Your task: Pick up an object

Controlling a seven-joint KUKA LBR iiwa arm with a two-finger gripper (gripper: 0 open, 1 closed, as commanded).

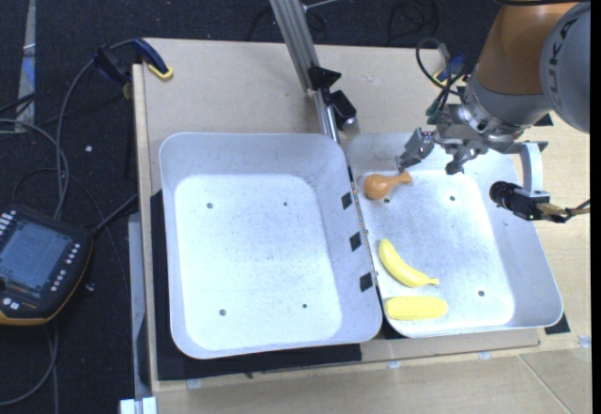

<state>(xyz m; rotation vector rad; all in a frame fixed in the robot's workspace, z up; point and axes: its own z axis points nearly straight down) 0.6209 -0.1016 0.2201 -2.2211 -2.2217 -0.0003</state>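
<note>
the end effector [434,153] hangs open in the upper right of the frame, over the top of the right bin [526,304], with nothing between its fingers. just below it lies an orange pear-shaped toy [385,184]. a yellow banana [404,266] and a yellow block [416,308] lie lower down.

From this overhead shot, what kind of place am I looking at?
Probably a robotics lab bench set up for grasping trials: an industrial arm reaches over two white bins, a teach pendant lies on the floor, and the bin on the right holds toy food like a banana.
</note>
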